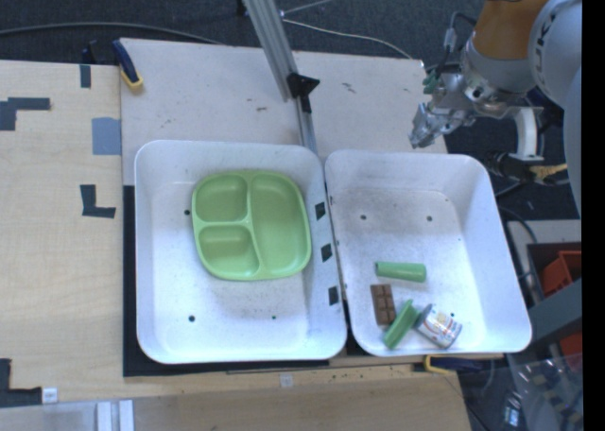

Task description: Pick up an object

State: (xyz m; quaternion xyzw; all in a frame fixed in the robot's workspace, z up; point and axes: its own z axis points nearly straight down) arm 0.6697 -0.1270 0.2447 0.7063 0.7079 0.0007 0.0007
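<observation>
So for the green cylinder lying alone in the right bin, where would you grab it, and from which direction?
Grip the green cylinder at its middle, coming straight down from above with the pincer closing across its short width. It lies flat, long axis running left-right, apart from the brown block and the can, so both long sides look free.

Hand sits above the far rim of the right bin, carrying nothing. Right bin's near end: green cylinder, brown block, green stick, small can. Left bin: green divided plate.
</observation>
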